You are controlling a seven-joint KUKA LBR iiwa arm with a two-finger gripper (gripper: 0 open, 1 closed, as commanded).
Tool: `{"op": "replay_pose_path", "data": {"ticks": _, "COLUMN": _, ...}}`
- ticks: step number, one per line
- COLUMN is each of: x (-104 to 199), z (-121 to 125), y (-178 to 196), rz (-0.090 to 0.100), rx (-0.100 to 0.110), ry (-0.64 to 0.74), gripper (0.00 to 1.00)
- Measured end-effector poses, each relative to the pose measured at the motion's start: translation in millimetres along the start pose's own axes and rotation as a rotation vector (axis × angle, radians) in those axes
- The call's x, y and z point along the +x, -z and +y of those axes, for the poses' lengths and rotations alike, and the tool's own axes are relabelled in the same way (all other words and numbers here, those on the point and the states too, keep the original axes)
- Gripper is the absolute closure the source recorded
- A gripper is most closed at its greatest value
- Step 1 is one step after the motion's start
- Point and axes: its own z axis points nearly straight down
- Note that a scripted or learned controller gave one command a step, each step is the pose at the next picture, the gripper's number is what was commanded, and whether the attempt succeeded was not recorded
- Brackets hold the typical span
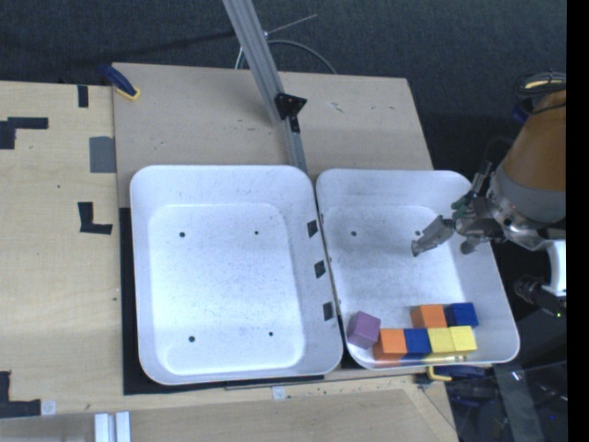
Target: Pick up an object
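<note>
Above the right bin point(386, 191), my tool point(429, 239) hangs over the bin's bare middle floor, reaching in from its right wall. I cannot tell whether it is open or closed from this slanted look; nothing shows in it.

The things worth picking all crowd the right bin's near wall. A purple block point(365, 327) sits a little apart toward the bin's near left corner. Next to it runs a tight cluster: an orange cube point(393, 341), a blue cube point(417, 341) and two yellow cubes point(452, 340) in the row against the wall, with a second orange cube point(428, 317) and a second blue cube point(463, 314) just behind them, touching.

I judge the risks to come from that crowding. If I descend where I hang now, I close on bare floor, since the cubes lie well apart from my tool, toward the near wall. If I go for the cluster, the cubes touch one another and leave no room on either side, so I may land on top of a neighbour, shove the row along, or pinch two and lose both on the lift. The raised, curved near wall may also block me or tilt a cube out of my grip. The purple block, having some room on its far and left sides, looks the safer target.
</note>
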Motion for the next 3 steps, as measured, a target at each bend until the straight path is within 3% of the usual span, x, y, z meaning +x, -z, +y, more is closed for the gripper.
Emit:
{"op": "replay_pose_path", "data": {"ticks": 1, "x": 22, "z": 2, "y": -65, "rz": 0.001, "rx": 0.007, "ry": 0.000, "gripper": 0.00}}
{"op": "replay_pose_path", "data": {"ticks": 2, "x": 24, "z": 7, "y": -117, "rz": 0.000, "rx": 0.006, "ry": -0.001, "gripper": 0.00}}
{"op": "replay_pose_path", "data": {"ticks": 3, "x": -19, "z": -40, "y": -126, "rz": -0.002, "rx": 0.005, "ry": -0.007, "gripper": 0.00}}
